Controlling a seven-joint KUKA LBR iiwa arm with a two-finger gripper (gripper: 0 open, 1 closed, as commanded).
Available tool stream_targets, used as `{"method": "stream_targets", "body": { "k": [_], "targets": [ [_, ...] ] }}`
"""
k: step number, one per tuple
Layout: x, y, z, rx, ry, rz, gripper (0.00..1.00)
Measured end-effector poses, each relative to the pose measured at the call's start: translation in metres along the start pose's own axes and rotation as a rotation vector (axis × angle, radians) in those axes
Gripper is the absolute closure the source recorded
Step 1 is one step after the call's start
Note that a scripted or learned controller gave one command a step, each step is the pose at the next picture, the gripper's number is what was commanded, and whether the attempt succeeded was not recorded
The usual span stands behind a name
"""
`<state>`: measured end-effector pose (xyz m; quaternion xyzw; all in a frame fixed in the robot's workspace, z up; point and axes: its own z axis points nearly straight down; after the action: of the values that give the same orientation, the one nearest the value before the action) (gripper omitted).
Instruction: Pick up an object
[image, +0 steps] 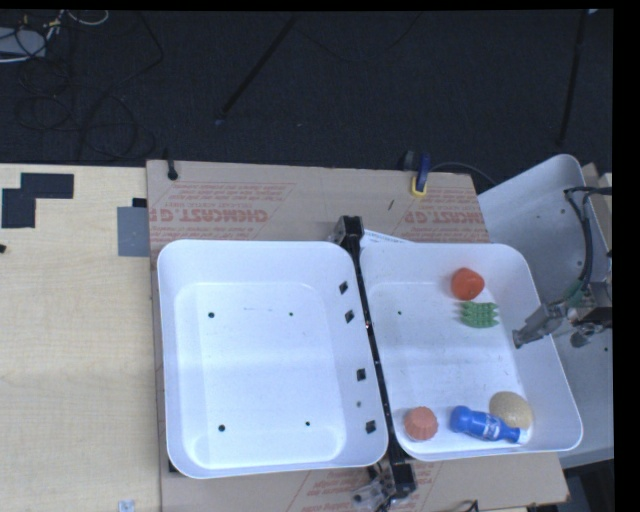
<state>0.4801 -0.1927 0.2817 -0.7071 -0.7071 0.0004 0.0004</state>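
The right bin (440, 268) holds several small objects. A red round object (467, 283) lies near its far right, with a green ridged piece (480, 316) just in front of it. Along the near wall sit a salmon ball (421, 423), a blue bottle (484, 425) lying on its side, and a tan ball (511, 409) touching the bottle. My gripper (531, 330) hovers at the bin's right rim, a little right of the green piece and apart from it. Nothing shows in its grasp.
The left bin (258, 265) stands beside the right one, with a black divider (364, 340) between them. Both rest on cardboard (260, 205). The grey arm (540, 205) comes in at the upper right.
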Motion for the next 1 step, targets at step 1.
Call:
{"method": "stream_targets", "body": {
  "k": [1],
  "targets": [
    [-0.0124, 0.0640, 0.0404, 0.001, -0.001, -0.005, 0.00]
  ]
}}
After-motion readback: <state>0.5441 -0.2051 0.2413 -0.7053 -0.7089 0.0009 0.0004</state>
